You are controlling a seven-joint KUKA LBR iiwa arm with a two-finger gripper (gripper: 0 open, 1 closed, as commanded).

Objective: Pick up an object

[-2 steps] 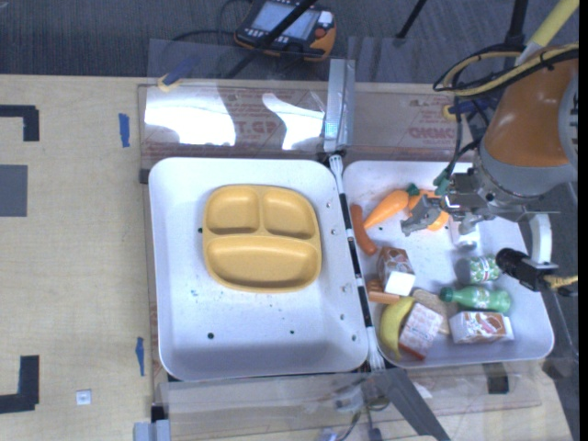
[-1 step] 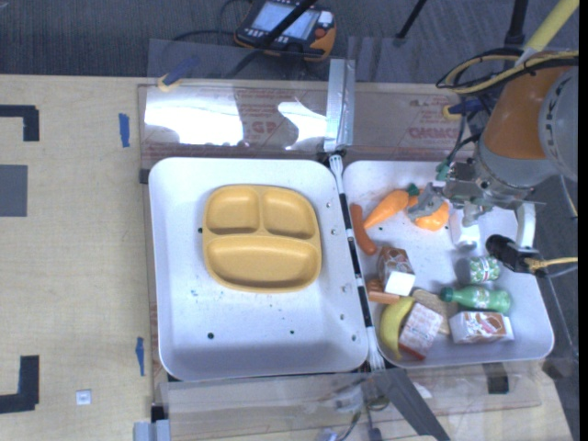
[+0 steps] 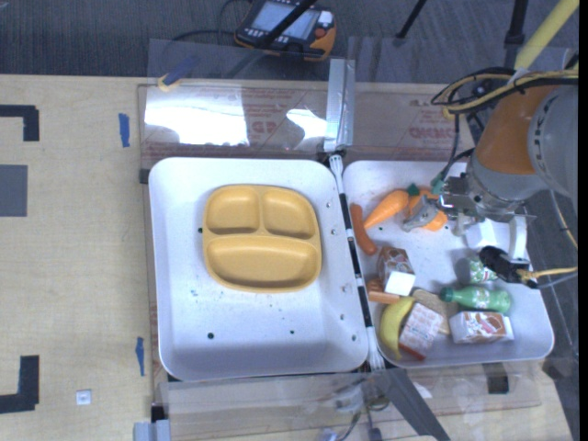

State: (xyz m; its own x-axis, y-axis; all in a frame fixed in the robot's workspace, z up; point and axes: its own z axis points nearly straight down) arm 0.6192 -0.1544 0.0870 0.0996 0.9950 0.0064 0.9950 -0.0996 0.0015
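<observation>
A yellow divided plate (image 3: 262,237) is lying in the left bin (image 3: 175,320). At centre right, the right bin (image 3: 542,333) is crowding a green bottle (image 3: 476,296), a red-white carton (image 3: 481,326) and an orange carrot (image 3: 386,209). The gripper (image 3: 432,211) is hovering beside the carrot; whether it is pinching anything I cannot tell.
</observation>
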